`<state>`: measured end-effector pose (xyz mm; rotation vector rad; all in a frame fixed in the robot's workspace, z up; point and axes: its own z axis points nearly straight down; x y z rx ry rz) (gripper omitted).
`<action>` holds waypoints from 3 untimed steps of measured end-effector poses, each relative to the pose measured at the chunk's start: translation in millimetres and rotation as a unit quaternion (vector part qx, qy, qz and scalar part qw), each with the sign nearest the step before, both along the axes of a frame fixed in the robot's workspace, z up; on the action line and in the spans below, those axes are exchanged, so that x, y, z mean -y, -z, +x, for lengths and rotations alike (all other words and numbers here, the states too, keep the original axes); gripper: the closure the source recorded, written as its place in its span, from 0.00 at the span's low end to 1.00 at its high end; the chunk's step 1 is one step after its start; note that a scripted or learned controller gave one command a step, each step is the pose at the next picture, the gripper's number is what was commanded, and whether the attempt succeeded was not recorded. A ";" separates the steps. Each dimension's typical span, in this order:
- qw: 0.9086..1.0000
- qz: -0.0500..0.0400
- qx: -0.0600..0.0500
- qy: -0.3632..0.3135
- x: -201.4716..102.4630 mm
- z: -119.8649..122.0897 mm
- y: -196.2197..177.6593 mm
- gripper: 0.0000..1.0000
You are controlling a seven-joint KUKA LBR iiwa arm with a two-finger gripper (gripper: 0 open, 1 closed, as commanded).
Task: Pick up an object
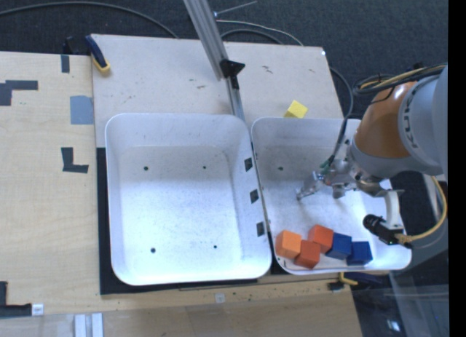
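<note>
Several small blocks lie clustered in the near corner of the right bin: an orange block, two red-orange blocks and two blue blocks. My gripper hangs over the middle of the right bin, a short way behind the cluster. Its fingers stand open with nothing between them. The grey arm with its orange band comes in from the right.
The left bin sits beside the right one. A yellow block lies on the bench behind the right bin. A slanted metal rail runs down to the gap between the bins. Cables hang by the arm at right.
</note>
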<state>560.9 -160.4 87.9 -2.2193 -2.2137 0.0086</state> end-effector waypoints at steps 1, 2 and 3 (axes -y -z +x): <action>1.000 0.000 0.003 -0.002 -1.5 3.1 -13.2 1.00; 1.000 0.000 0.002 -0.002 -1.8 2.8 -22.4 1.00; 1.000 0.000 0.002 -0.002 -1.8 2.7 -22.0 0.00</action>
